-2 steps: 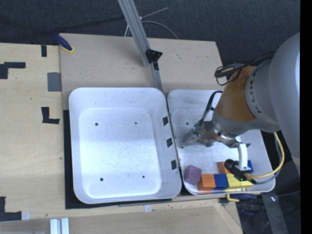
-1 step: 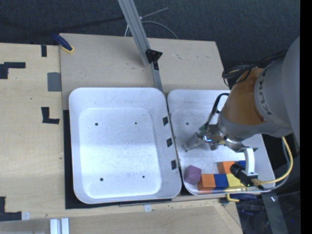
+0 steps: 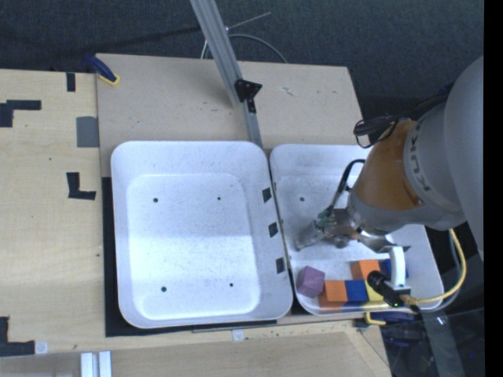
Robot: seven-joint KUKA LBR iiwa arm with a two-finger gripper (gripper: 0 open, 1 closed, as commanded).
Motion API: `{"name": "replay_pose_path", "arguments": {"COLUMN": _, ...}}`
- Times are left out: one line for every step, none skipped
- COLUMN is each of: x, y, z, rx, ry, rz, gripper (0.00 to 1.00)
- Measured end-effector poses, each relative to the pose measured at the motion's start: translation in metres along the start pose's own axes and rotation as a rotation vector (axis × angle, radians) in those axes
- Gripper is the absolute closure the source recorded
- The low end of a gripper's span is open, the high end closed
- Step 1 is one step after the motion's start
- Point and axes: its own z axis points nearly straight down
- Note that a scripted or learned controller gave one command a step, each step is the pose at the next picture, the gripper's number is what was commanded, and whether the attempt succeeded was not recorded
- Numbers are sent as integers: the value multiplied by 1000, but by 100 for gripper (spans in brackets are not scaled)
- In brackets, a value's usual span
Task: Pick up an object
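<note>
Two white bins lie side by side; the gripper (image 3: 308, 237) hangs in the right bin (image 3: 302, 171), its fingers apparently spread and holding nothing. Just below it sits a purple block (image 3: 311, 280), then an orange block (image 3: 335, 290) and a blue block (image 3: 356, 290). Approach step; next, descend onto a block.

purple block (image 3: 311, 280), orange block (image 3: 335, 290) and blue block (image 3: 356, 290) lie along the right bin's (image 3: 292, 163) near edge.

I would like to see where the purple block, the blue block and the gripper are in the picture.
purple block (image 3: 311, 280): camera view, on its top face.
blue block (image 3: 356, 290): camera view, on its top face.
gripper (image 3: 308, 237): camera view, midway between its fingertips, above the right bin's floor.
</note>
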Motion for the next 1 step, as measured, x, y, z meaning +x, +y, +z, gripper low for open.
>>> {"name": "replay_pose_path", "arguments": {"x": 3, "y": -9, "z": -1, "rx": -1, "ry": 0, "rz": 0, "gripper": 0}}
